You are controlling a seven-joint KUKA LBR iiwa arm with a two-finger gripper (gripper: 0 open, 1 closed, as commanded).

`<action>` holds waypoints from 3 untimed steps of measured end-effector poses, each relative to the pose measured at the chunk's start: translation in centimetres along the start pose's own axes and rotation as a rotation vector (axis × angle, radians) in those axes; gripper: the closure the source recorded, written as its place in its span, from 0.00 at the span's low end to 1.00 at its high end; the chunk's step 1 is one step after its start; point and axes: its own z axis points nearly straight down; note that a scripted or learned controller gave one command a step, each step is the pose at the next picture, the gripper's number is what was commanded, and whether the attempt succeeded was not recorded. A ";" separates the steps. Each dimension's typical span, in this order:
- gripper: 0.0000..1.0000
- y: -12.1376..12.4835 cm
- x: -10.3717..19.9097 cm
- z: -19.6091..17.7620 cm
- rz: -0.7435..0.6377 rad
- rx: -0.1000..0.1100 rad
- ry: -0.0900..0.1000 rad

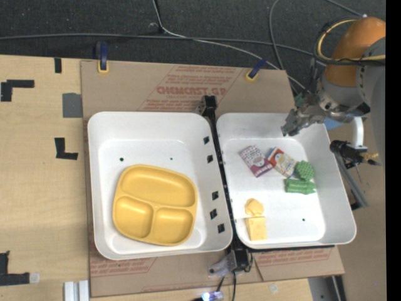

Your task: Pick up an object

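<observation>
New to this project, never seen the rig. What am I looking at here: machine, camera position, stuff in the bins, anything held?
One fixed camera looks down at a slant on a bench with two shallow white bins. The grey arm with the orange band enters from the right; its gripper hangs over the back edge of the right bin, and nothing is visible between its fingers. The left bin holds a yellow divided tray. The right bin holds a purple packet, a red-edged packet, a green toy and a yellow piece.
</observation>
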 end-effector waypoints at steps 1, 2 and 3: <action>1.00 -0.8 0.4 -5.2 0.000 0.000 0.000; 1.00 -0.8 0.0 -11.5 0.000 -0.002 -0.001; 1.00 -0.8 0.0 -11.3 0.001 0.004 0.000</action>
